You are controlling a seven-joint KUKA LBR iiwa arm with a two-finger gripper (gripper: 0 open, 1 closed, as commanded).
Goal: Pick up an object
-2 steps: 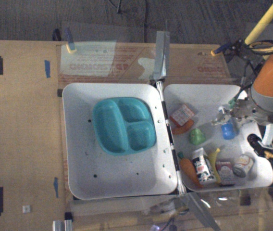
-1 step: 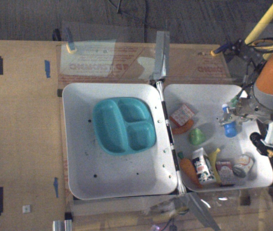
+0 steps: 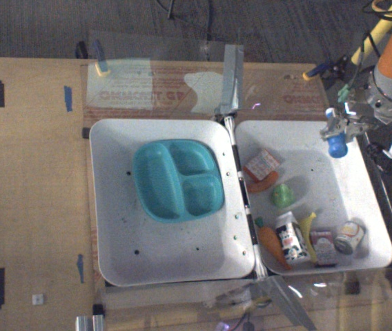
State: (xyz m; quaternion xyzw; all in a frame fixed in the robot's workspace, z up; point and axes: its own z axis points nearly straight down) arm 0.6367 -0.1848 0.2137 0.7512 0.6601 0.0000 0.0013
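Note:
My gripper [image 3: 337,135] hangs over the far right corner of the right bin [image 3: 368,185], under the grey wrist with its orange band. It is shut on a small blue object [image 3: 337,147], which sticks out below the fingertips, above the bin floor. On the right bin's floor lie a red and white packet [image 3: 261,163] on an orange piece [image 3: 263,182], a green object [image 3: 283,195], a carrot [image 3: 272,244], a white carton [image 3: 290,237], a yellow banana [image 3: 309,227], a pink box [image 3: 322,245] and a small can [image 3: 350,236].
A teal divided plate [image 3: 179,179] lies in the left bin [image 3: 113,240]. A metal divider [image 3: 241,198] runs between the two bins. Cables and yellow hoses [image 3: 382,19] hang by the arm at the upper right.

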